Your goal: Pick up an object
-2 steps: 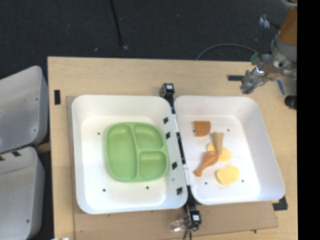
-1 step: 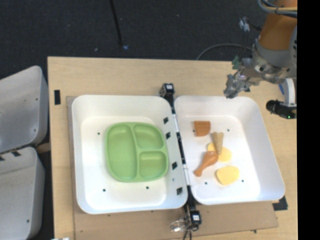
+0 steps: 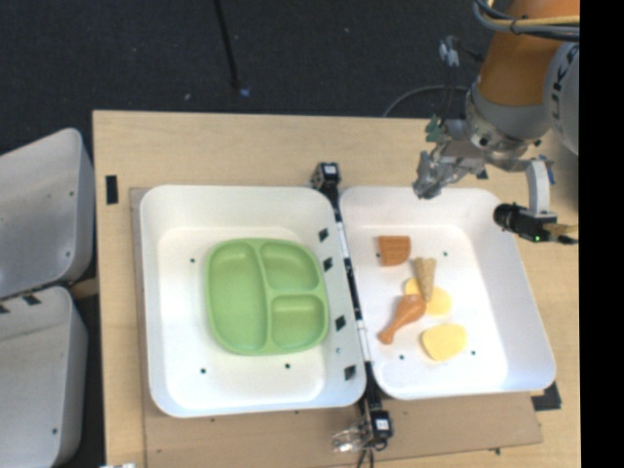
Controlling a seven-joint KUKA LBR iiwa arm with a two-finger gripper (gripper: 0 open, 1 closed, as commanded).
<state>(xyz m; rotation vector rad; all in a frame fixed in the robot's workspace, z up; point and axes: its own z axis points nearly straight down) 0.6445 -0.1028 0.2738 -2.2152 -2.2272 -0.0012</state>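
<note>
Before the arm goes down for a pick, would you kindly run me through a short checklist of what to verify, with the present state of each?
1. Objects available in the right bin: ok; brown piece, cone, drumstick and yellow piece lie there.
2. Gripper above a target: not ok; it hangs over the bin's far rim, short of the brown piece.
3. Nothing held yet: ok; nothing shows at its tip.
4. Fingers open: cannot tell.
5. Target stands free: ok for the brown piece and yellow piece; not ok for the cone and drumstick, which crowd together.
6. Green tray out of the way: ok; it lies in the left bin.
</note>
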